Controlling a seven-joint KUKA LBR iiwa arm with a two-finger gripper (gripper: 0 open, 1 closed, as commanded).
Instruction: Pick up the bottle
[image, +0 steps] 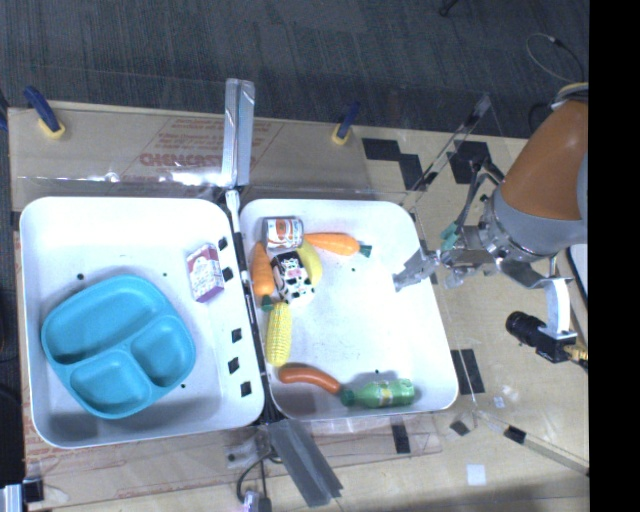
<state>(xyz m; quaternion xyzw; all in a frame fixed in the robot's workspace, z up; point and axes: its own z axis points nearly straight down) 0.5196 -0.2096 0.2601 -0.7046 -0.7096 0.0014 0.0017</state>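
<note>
Bottle (380, 393) lying on its side in the right bin's (430, 340) near corner, touching a sausage (308, 377), gripper (412, 272) hovering over that bin's right rim, well apart from the bottle, jaw state impossible to tell, blue tray (115, 345) sitting in the left bin (60, 225).

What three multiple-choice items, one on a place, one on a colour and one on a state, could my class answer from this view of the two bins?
1. Where does the green bottle lie?
A. right bin, near front wall
B. on the divided tray
C. on the bench outside both bins

2. What colour is the divided tray in the left bin?
A. red
B. blue
C. yellow

3. How does the bottle rest?
A. upright
B. on its side
C. lifted in the air

Key: 1 A, it lies beside the sausage by that bin's front wall. 2 B, the tray is plainly blue. 3 B, its length runs flat along the bin floor, apart from the gripper.
</note>
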